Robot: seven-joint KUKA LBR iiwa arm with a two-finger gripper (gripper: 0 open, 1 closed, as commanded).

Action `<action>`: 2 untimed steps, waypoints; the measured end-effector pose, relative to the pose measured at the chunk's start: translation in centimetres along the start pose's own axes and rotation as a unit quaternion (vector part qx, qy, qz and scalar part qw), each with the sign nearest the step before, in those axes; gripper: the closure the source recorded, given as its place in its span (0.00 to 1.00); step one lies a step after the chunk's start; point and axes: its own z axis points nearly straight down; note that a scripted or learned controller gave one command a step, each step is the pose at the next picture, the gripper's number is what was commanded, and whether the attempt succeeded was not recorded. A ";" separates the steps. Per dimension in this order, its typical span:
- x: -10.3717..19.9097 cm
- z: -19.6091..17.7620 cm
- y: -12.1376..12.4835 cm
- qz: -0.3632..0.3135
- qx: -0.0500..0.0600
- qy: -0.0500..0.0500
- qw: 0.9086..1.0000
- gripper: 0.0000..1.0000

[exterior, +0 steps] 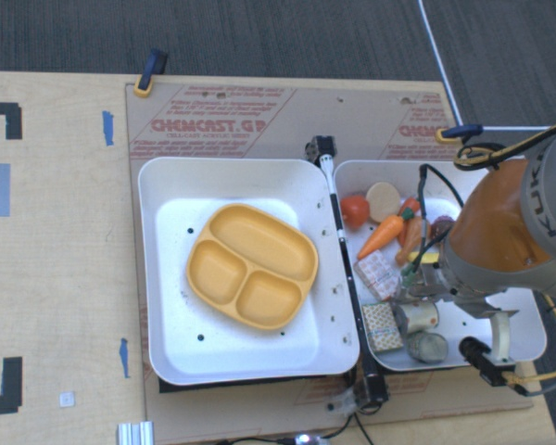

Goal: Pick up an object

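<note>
My gripper (413, 290) is down in the right bin (535, 337), under the grey arm with its orange band (500, 221). It sits just above a small pale cylinder (420, 319) and beside a patterned packet (378, 273). A grey rounded lump (429, 346) and a checked packet (381, 326) lie at the bin's front. Further back are a red tomato (355, 211), a beige disc (383, 198), a carrot (381, 235) and a purple piece (441, 224). The arm hides part of the bin's right side.
The left bin (167, 248) holds a yellow divided plate (252, 265). A black ridge (338, 230) runs between the two bins. Blue clamps (151, 69) (459, 133) grip the board's back edge.
</note>
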 end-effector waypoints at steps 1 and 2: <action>8.5 -9.6 -0.3 0.000 0.009 0.002 1.000 1.00; 1.6 -9.5 -0.4 0.001 0.009 0.001 1.000 1.00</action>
